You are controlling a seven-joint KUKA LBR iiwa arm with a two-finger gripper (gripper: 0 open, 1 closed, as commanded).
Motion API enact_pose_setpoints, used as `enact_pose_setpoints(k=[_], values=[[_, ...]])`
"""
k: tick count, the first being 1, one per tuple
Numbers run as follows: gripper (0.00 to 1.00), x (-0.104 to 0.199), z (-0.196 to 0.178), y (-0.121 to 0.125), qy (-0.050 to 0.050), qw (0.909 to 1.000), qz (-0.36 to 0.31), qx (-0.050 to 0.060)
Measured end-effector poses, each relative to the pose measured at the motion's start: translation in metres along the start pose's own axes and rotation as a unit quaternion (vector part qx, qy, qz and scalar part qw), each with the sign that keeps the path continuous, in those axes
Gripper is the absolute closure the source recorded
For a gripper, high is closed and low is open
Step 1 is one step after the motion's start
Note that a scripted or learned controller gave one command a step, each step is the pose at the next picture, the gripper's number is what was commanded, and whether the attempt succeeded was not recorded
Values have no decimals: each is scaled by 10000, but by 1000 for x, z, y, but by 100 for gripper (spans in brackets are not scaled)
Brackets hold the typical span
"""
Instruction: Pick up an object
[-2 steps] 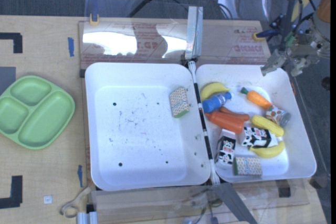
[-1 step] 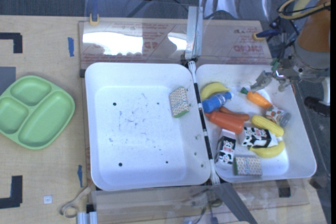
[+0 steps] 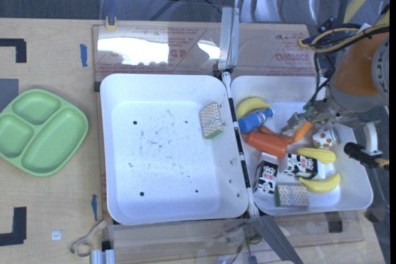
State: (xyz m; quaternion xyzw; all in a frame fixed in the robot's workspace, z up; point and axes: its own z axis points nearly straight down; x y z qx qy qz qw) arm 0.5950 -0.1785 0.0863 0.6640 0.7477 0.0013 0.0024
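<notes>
My gripper (image 3: 304, 120) hangs low over the back of the right bin (image 3: 356, 198), under the grey wrist and the orange band. A small orange piece (image 3: 301, 132) lies right at its tip; whether it is gripped is not visible. Around it lie a yellow banana (image 3: 249, 106), a blue bottle (image 3: 254, 121), an orange bottle (image 3: 268, 143), two cow-patterned boxes (image 3: 266, 177) (image 3: 301, 165), two more bananas (image 3: 316, 154) (image 3: 323, 183), a speckled sponge (image 3: 291, 195) and a small patterned object (image 3: 325, 138).
The left bin (image 3: 124, 102) holds one speckled sponge block (image 3: 211, 119) near its right wall. A green divided plate (image 3: 40, 132) sits on the bench at the far left. Clear panels stand behind both bins. Cables hang by the arm at right.
</notes>
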Motion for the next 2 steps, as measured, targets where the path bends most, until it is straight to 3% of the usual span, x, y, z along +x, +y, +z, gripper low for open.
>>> enact_pose_setpoints(k=[1,2], values=[[100,0,-12,2,-3,10000,2,-29],[100,73,-115,34,6,9912,1324,18]])
